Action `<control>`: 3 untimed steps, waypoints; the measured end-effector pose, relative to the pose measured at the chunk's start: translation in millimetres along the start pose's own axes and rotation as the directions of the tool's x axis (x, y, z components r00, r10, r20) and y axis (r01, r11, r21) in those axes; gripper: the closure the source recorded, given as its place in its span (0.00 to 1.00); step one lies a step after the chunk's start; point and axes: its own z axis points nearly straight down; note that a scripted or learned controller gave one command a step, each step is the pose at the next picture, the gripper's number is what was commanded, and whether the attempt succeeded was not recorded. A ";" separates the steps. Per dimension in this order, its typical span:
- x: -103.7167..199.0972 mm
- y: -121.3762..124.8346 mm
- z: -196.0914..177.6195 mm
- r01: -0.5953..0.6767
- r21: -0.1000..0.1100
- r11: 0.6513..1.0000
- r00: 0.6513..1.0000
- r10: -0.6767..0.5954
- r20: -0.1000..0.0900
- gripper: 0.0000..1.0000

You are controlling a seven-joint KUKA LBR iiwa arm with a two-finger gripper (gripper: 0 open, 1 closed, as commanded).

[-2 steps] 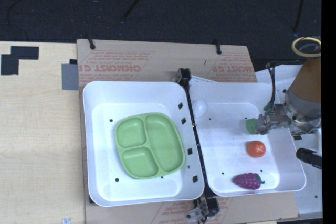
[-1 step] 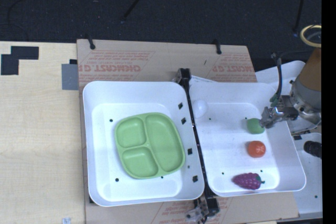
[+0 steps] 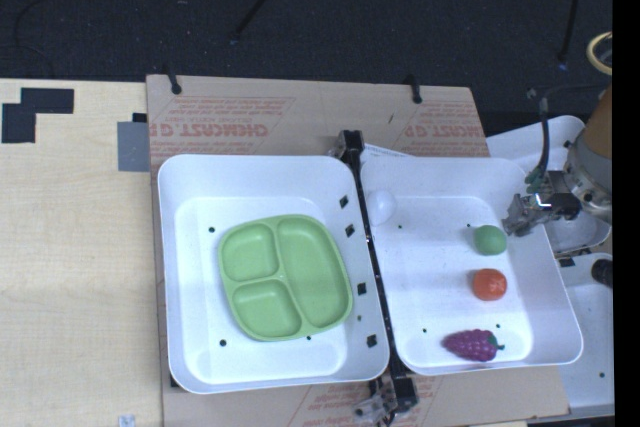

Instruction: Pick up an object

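While the end effector [image 3: 528, 211] hangs at the right bin's [image 3: 420, 355] rim, I cannot tell its state. Green ball [image 3: 489, 239] just beside it; orange fruit [image 3: 489, 284] and purple grapes [image 3: 472, 345] lie farther. Left bin [image 3: 190, 355] holds a green tray [image 3: 285, 276].

Arm [image 3: 600, 150] cut off at right edge; gripper [image 3: 527, 212] too small to read.

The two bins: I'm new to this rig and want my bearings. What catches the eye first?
The green divided plate lies in the left bin. In the right bin, a green ball, an orange-red fruit and purple grapes line its right side, with the gripper at that rim.
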 end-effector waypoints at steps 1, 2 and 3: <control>44.7 6.4 5.7 0.002 0.003 1.000 1.000 -0.002 -0.002 1.00; 103.3 -0.3 5.7 0.003 0.004 1.000 1.000 -0.003 -0.003 1.00; 164.5 -0.7 -1.0 0.004 0.003 1.000 1.000 -0.004 -0.003 1.00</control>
